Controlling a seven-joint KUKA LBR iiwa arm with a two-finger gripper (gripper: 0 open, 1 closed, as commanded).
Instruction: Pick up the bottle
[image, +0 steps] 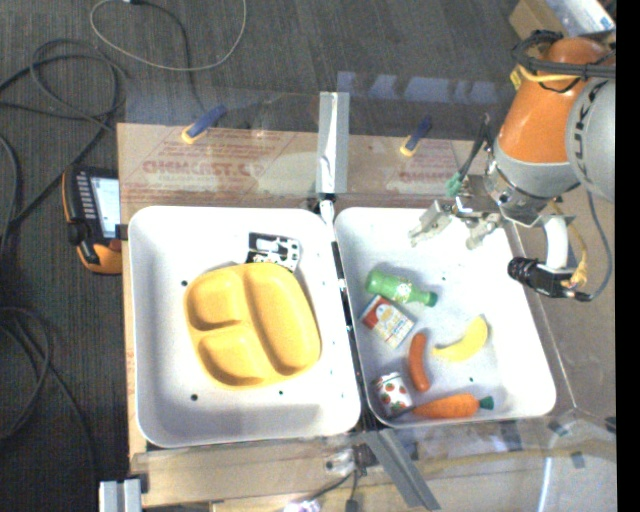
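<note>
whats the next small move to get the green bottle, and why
Probably move the gripper toward the view's lower left and lower it over the green plastic bottle. Its fingers are spread and hold nothing, hovering near the right white bin's far edge, while the bottle lies on its side beside the small red and white carton.

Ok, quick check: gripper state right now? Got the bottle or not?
Gripper: open, holding nothing, hovering over the right bin's far end. The green bottle lies in that bin, apart from the fingers.
</note>
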